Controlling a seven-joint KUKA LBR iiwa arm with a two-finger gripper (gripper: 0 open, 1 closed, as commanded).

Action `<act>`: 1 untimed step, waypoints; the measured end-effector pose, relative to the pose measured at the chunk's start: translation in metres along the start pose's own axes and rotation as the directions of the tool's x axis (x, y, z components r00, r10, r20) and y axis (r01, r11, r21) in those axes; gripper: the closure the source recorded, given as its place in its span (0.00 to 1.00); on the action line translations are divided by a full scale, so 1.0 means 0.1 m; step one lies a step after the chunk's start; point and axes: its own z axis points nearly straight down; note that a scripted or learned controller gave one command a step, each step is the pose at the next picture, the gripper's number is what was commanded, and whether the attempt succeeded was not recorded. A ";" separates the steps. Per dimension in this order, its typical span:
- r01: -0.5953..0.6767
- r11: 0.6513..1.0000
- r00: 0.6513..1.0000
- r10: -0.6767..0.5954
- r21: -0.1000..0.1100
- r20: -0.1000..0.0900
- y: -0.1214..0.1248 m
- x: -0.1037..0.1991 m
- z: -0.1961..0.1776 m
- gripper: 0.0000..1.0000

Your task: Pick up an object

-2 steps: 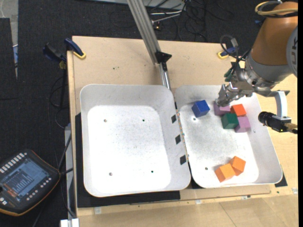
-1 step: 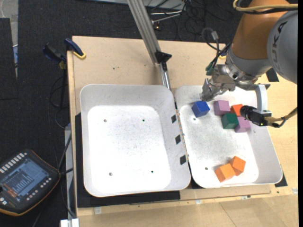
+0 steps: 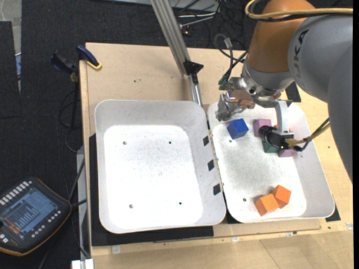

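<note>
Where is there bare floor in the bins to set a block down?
The left bin is bare throughout. In the right bin, the middle between blue block and orange blocks is free. Its top, around the claw, is crowded.

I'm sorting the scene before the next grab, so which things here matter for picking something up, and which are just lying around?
For the job:
gripper
blue block
purple block
green block
two orange blocks
right bin

Lying about:
left bin
handheld controller
clamp
metal rail
</note>
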 end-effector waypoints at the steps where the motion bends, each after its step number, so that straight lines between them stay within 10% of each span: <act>1: 0.001 1.000 1.000 -0.001 -0.004 0.000 0.06 0.55 -0.05 1.00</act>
